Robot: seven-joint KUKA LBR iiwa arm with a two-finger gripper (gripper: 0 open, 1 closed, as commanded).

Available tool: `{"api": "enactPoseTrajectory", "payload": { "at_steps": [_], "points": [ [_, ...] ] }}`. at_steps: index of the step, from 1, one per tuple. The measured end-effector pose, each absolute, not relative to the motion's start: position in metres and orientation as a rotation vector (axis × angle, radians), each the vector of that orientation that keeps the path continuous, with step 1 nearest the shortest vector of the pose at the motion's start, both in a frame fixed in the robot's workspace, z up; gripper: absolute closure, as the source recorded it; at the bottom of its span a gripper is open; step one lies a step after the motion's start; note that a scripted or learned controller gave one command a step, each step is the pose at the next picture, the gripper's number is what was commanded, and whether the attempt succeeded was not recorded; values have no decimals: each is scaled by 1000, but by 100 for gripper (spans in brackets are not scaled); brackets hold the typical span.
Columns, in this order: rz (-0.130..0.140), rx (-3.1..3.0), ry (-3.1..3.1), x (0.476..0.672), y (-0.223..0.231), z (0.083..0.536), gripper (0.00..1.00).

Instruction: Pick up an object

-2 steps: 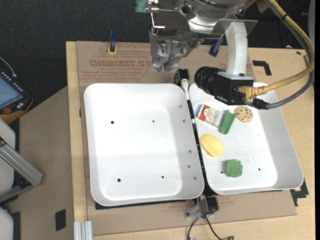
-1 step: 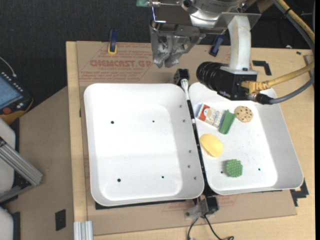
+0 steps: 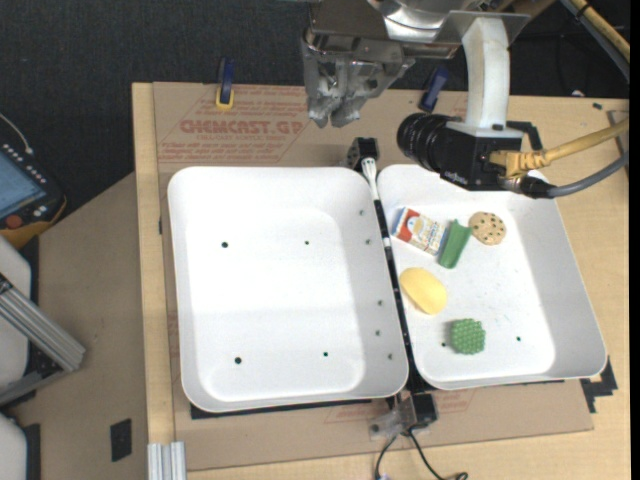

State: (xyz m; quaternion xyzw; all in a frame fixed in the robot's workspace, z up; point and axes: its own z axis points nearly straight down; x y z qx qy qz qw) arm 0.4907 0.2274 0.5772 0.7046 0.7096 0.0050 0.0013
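One end effector (image 3: 335, 103) hangs above bench (behind left bin (image 3: 200, 268)), pointing down.

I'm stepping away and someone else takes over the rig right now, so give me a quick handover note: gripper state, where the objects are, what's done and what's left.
Gripper: hangs above the bench behind the bins, over the cardboard near the back edge of the left bin; nothing shows between its fingers, and open or shut cannot be told.
Objects: all in the right bin — red and white packet, green stick, cookie, yellow lemon-like piece, green bumpy ball.
Done: no pick yet.
Left: move over the right bin, descend, grasp one object, lift.
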Motion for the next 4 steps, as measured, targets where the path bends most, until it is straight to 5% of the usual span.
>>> {"api": "enactPoseTrajectory", "payload": {
  "at_steps": [1,2,4],
  "points": [
    [-7,2227,2217,546,194,533,100],
    [-5,2218,2228,497,226,533,100],
    [5,2218,2225,500,226,554,100]
  ]
}}
